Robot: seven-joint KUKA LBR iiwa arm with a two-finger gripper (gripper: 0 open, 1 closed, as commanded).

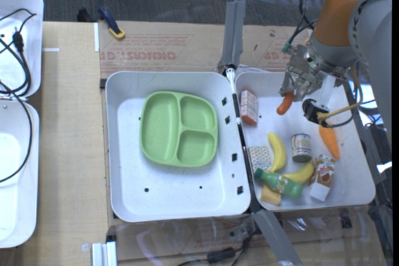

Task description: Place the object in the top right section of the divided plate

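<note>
Nearest the lens, along the lower edge of the right bin (368, 193), lies a crowd of toy groceries: a green bottle (274, 180), a yellow wedge (270, 196), a small carton (321, 177), two bananas (277, 151) and a tin can (301, 147). An orange carrot (330, 141) lies at the right of that bin, and a red-and-white box (249, 107) stands near its left wall.

Higher in the same bin hangs the gripper (293, 95), at the upper right of the frame. A small reddish-orange piece, likely a toy sausage or carrot (284, 105), pokes out slantwise below the fingers. It seems pinched at its upper end, though how far the fingers are closed around it I cannot tell for certain; the grip looks narrow.

To the left, in the middle of the left bin (118, 152), sits the green divided plate (179, 129) on the desk. Its top right section (198, 114) is well apart from the gripper, across the wall between the bins.

By its look the piece is light, hard plastic, smooth and rounded, so it may swivel or slip. A hold across its middle would be steadier than one at the tip.
</note>
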